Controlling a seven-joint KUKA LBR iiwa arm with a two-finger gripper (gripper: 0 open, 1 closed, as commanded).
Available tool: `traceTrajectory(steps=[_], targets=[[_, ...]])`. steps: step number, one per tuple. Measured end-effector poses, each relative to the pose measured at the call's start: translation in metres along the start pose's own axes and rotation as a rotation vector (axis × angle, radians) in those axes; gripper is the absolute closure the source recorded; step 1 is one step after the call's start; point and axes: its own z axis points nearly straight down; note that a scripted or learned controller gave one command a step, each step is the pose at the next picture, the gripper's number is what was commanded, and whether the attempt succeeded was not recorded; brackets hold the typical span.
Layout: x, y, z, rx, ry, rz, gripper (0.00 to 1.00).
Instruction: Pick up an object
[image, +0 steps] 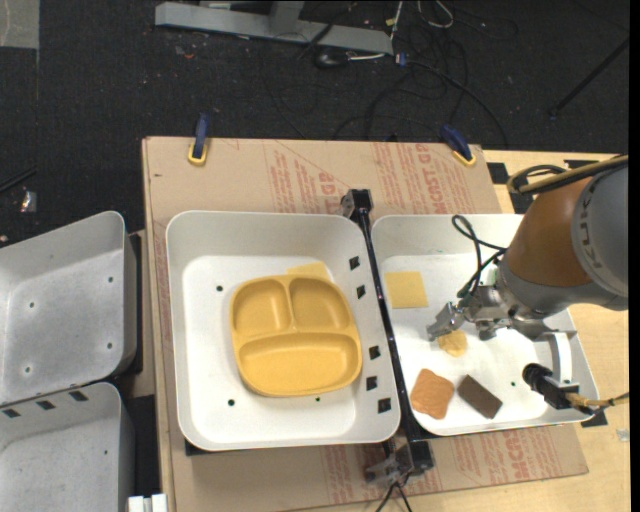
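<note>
In the right bin (440, 240) lie a pale yellow square slice (406, 289), a small yellow lump (453, 344), a round orange-brown biscuit (432, 393) and a dark brown block (480, 396). My gripper (447, 323) hangs low over the bin, right above the yellow lump, its metal fingers pointing left and down. The lump sits just under the fingertips; whether they touch it I cannot tell. The grey arm with its orange band (555, 250) reaches in from the right and hides part of the bin's right side.
The left bin (200, 250) holds a yellow divided tray (296, 334) with a pale yellow slice (310, 271) peeking out behind it. A black divider bar (378, 320) runs between the bins. Grey metal lids (60, 300) lie at the far left.
</note>
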Motion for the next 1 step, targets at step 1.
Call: traceTrajectory(steps=[1], targets=[[-0.0003,0.0030,-0.0147,-0.010,-0.001,0.001,1.00]])
